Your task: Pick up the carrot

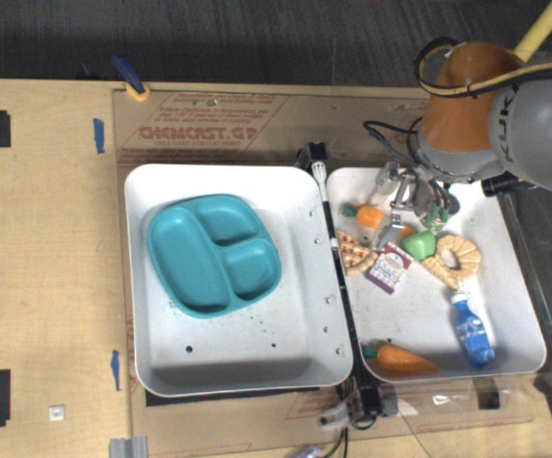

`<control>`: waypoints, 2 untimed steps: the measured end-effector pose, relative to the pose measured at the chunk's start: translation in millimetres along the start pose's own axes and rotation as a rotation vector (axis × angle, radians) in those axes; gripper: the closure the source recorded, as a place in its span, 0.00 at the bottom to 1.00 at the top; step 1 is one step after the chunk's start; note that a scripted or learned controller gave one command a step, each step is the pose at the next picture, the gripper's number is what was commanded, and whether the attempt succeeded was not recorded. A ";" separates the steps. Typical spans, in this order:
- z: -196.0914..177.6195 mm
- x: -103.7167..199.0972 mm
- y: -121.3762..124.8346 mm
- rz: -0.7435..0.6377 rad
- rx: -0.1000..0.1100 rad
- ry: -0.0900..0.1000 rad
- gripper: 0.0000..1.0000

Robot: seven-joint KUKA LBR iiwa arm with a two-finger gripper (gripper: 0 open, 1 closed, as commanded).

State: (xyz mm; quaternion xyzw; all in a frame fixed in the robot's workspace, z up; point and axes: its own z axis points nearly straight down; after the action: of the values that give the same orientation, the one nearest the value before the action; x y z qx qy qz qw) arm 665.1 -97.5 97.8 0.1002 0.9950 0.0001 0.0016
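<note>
End effector [412,201] above tapered, smooth orange carrot [405,358].

arm [491,103]: reaches in from right | gripper [412,206]: lowered, pointing down

Grey arm [541,132], orange band, seemingly metallic gripper [410,198]

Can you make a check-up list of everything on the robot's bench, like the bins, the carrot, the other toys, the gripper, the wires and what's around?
Surface: two white bins; left bin holds a teal divided plate.
Job's things: carrot lies at the near edge of the right bin.
Clutter: blue bottle, green toy, waffle, small packet, pretzel-like toy, orange toy.
Grippers: gripper over the toy pile, far from the carrot.
Cables: black cable behind the right bin.
Surroundings: cardboard sheet, wooden bench.
</note>
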 end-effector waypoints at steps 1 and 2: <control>0.9 33.2 -11.0 0.268 0.004 -0.028 0.00; 7.3 56.5 -16.3 0.693 0.000 -0.010 0.00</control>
State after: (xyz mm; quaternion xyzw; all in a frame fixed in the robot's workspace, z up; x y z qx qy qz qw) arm 606.4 -102.2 90.3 0.4322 0.9018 0.0003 0.0066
